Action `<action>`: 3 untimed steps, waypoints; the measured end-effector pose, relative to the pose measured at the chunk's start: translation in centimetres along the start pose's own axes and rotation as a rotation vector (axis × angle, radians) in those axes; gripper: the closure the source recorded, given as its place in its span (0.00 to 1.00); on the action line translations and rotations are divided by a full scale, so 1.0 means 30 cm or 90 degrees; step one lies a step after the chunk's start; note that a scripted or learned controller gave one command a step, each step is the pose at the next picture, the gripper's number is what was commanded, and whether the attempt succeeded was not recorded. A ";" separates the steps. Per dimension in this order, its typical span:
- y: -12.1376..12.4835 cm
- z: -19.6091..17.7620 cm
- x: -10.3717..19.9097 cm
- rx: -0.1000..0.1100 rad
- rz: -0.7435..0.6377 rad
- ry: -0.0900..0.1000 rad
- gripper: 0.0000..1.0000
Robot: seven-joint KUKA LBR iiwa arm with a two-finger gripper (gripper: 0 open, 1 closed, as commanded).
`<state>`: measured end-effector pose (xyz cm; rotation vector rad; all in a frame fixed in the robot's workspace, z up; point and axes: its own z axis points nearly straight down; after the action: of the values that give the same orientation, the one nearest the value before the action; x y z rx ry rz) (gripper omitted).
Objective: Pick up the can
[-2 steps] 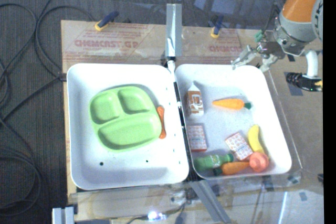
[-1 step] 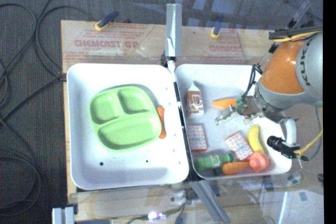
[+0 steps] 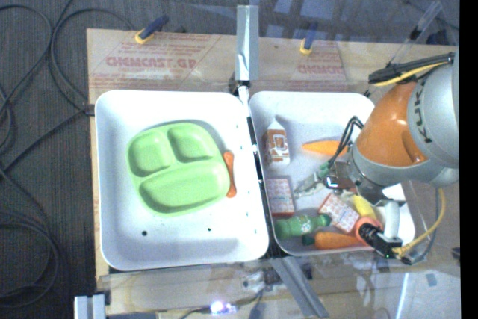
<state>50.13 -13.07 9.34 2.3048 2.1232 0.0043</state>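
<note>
The can (image 3: 278, 146) lies apart from your end effector (image 3: 328, 177), whose grip I cannot tell; neighbouring clutter risks a wrong pick.

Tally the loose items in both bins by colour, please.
Green: 2, the divided tray and the bottle
Orange: 3, carrots
Red and white boxes: 3
Yellow: 1
Total: 9

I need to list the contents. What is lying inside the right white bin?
Right bin: small carton, orange carrot, red box, green bottle, another carrot. The arm covers its right part.
</note>
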 end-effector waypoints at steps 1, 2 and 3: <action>-0.030 0.011 -0.134 -0.004 -0.218 0.002 0.00; 0.004 -0.523 -0.314 0.005 -0.226 0.002 0.00; 0.011 0.015 -0.105 0.000 -0.286 0.001 0.00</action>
<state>50.22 -16.24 8.90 1.7743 2.5840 0.0040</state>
